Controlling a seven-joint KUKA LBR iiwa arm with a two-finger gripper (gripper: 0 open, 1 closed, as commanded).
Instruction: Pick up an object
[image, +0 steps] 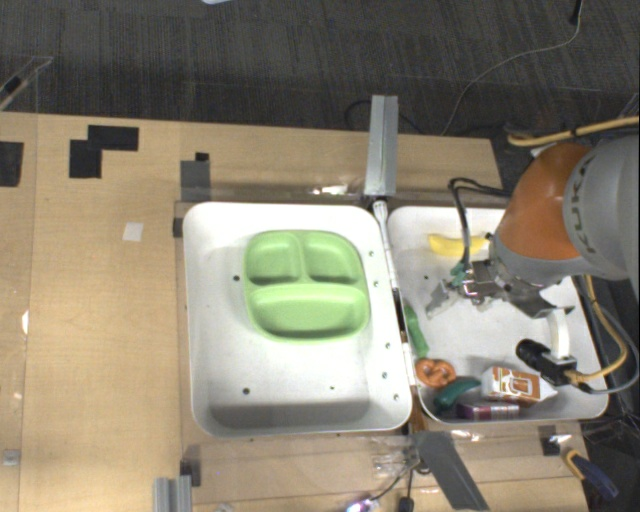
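A yellow object lies near the far wall of the right bin, just beyond the gripper, which hangs over the bin's middle with nothing seen between its tips; whether they are spread or pressed together cannot be told. Along the near wall lie an orange toy, a purple marker and a small carton, while the left bin holds a green divided tray.

fixed overhead camera, slanted down, both bins framed
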